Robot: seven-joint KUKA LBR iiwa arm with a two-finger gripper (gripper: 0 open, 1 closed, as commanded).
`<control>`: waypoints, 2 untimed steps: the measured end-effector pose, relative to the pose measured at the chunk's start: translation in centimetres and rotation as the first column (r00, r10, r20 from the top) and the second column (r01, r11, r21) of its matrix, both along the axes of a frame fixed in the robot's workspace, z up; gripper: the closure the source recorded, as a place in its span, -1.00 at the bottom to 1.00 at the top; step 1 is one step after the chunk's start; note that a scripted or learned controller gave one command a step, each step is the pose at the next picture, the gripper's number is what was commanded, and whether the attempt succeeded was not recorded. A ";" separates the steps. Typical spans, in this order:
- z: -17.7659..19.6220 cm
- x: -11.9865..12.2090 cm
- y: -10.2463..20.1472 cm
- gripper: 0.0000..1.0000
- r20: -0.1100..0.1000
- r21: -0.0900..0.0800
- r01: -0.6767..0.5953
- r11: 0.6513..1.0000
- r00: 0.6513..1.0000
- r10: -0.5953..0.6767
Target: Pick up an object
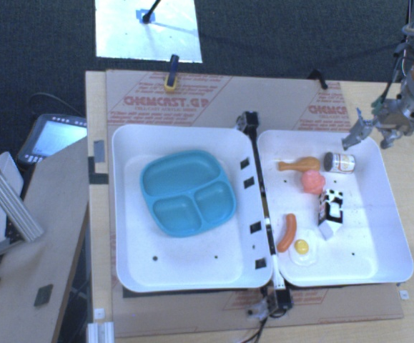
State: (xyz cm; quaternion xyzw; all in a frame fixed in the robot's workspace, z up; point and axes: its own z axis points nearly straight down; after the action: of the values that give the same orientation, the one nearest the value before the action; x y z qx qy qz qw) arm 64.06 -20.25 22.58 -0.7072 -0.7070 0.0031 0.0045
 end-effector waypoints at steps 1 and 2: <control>0.9 0.3 0.1 -1.00 0.013 -0.003 -0.003 1.000 1.000 0.003; -4.2 1.3 0.4 -1.00 0.011 -0.003 -0.006 1.000 1.000 0.007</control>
State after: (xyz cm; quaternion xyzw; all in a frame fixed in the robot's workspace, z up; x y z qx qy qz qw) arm 65.38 -19.83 18.41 -0.7049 -0.7093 0.0000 -0.0004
